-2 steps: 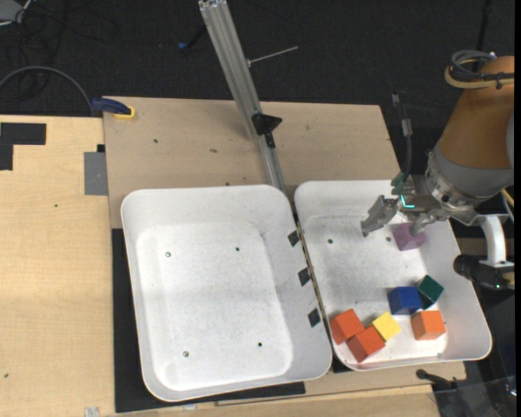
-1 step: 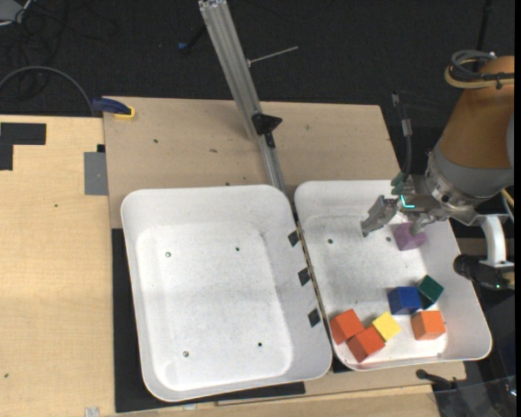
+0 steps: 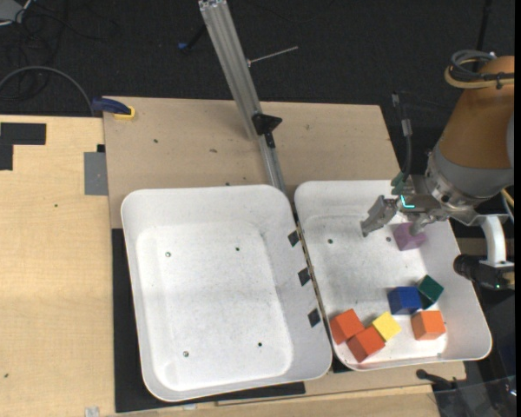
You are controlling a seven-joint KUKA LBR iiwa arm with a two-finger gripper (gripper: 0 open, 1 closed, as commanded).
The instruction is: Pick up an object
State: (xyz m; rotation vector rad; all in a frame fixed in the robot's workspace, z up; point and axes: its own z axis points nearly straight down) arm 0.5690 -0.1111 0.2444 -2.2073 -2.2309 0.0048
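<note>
gripper (image 3: 398, 214) hovering over right bin (image 3: 347, 200), near its far right edge; finger state cannot be told. purple block (image 3: 408, 236) just beside, toward the near edge, nothing seen clamped. remaining blocks clustered at near right corner.

We see even, bright overhead light on the two shallow white plastic bins (image 3: 210, 200) (soft shadows, slightly grainy), dark background.
</note>
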